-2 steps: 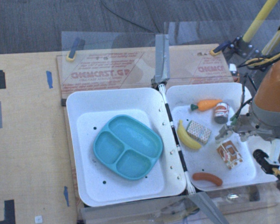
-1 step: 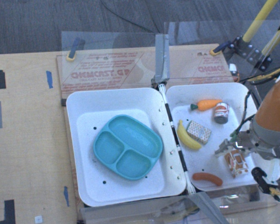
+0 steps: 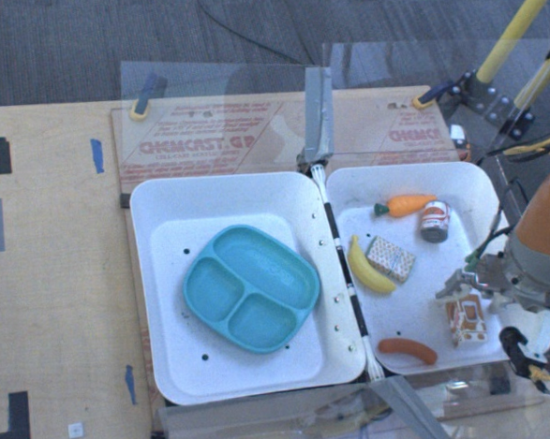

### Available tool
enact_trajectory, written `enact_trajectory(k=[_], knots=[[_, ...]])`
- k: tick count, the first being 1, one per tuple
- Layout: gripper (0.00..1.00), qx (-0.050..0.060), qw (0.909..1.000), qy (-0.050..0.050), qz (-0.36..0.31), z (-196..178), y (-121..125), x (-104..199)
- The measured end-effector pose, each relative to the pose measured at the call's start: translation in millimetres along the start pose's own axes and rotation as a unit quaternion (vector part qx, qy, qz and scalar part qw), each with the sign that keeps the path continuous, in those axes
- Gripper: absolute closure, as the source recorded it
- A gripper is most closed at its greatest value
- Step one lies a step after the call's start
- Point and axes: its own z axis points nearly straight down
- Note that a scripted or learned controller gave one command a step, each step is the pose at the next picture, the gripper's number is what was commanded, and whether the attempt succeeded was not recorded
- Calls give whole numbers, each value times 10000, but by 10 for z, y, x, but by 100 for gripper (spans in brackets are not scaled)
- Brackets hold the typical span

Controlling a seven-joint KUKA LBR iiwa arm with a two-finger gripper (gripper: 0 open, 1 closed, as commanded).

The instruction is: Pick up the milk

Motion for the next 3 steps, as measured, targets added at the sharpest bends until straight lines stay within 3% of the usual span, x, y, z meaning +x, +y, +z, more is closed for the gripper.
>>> enact_trajectory(k=[1, 2, 3], knots=[[100, -21, 10000, -13, 47, -103, 6, -47], [100, 41, 9981, -8, -616, -900, -162, 543], [100, 59, 9999, -5, -140, -448, -83, 623]])
